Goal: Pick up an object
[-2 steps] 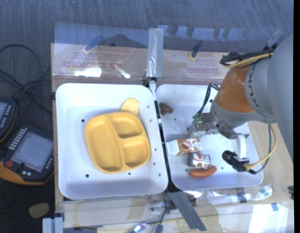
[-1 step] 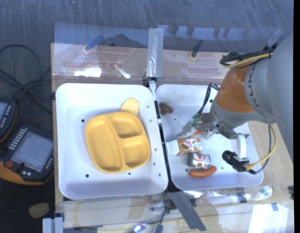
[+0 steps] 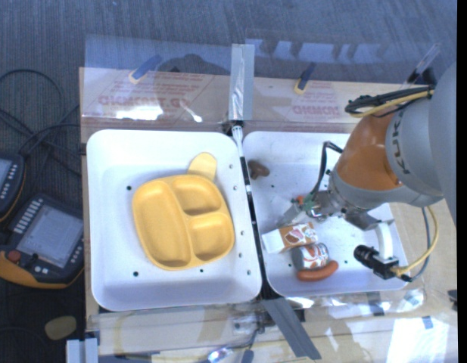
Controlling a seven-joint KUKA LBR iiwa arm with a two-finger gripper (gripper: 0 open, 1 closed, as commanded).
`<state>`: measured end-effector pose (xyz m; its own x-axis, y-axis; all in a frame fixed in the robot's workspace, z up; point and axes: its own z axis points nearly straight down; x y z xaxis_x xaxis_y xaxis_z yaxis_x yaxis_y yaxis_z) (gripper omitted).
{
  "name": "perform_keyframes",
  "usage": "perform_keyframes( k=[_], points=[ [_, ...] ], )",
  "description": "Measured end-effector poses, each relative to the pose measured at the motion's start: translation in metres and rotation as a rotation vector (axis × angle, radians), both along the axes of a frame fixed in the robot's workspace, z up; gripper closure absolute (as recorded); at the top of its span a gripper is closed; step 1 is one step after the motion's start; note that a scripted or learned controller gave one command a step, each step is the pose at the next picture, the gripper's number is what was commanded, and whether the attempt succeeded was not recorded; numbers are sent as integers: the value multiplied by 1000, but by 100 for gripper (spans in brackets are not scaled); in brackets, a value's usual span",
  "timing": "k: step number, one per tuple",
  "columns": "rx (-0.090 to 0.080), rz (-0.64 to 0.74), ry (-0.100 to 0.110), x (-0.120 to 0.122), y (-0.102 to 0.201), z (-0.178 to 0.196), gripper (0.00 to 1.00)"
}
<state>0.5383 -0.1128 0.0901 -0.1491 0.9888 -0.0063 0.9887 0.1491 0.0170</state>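
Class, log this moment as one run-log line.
arm: over right bin | yellow tray: left bin | sausage: right bin

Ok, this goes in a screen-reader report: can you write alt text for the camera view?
A grey and orange robot arm reaches into the right white bin, above a small packet, a can and a sausage. The left bin holds a yellow divided tray.

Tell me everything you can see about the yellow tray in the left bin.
The yellow tray looks like smooth moulded plastic, rounded at its corners, with three compartments: one long one on its left side and two smaller ones on its right. It holds nothing. It lies flat, turned at an angle, near the middle of the left bin. A yellow tab-like piece shows at its upper edge.
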Motion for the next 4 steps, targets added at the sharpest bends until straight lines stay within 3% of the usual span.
perform_keyframes(
  k=[1,2,3,4],
  points=[
    [-1,-48,-4,-40,10,0,0],
    [2,-49,1,-40,10,7,100],
    [2,-49,1,-40,10,7,0],
    [5,-56,11,-6,4,-1,0]
  ],
)
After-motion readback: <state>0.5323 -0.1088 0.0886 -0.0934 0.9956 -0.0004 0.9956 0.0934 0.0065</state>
